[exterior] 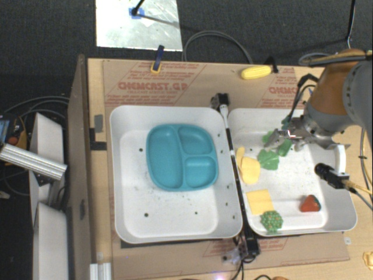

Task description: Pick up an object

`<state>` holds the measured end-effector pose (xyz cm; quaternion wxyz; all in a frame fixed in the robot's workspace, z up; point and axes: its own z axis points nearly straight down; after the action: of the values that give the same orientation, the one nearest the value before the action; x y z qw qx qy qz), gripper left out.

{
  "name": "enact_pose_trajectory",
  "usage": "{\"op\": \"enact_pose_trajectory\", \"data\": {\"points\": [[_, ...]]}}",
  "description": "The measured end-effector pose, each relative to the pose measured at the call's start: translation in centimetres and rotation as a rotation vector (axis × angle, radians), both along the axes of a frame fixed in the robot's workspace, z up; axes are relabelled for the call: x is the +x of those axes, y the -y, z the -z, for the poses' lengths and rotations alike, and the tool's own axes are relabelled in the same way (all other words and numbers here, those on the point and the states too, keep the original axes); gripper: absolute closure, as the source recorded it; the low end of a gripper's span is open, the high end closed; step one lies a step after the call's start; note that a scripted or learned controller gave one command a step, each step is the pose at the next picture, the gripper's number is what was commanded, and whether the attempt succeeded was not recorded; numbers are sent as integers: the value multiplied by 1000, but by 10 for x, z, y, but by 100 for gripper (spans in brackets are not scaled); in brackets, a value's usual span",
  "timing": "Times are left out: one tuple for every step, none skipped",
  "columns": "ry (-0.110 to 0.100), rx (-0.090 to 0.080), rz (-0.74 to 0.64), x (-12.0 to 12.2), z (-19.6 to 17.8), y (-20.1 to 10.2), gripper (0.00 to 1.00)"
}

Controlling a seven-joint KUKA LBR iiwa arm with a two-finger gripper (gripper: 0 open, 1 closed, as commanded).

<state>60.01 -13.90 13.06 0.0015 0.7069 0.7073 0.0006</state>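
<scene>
You see the gripper (289,134) low over the far part of the right bin (344,214), among some green leafy pieces (270,158) lying just left of and under it; you cannot tell whether it grips any of them or how it is set. Nearer in that bin lie a yellow wedge (250,170), a yellow block (260,202), a green broccoli floret (271,220) and, to the right, a red strawberry (310,203). In the left bin (128,214) a blue divided plate (181,157) sits alone, well apart from the arm.
</scene>
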Motion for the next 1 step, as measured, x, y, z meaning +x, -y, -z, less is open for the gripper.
{"op": "enact_pose_trajectory", "data": {"points": [[-4,3,-5,-13,39,-31,0]]}}
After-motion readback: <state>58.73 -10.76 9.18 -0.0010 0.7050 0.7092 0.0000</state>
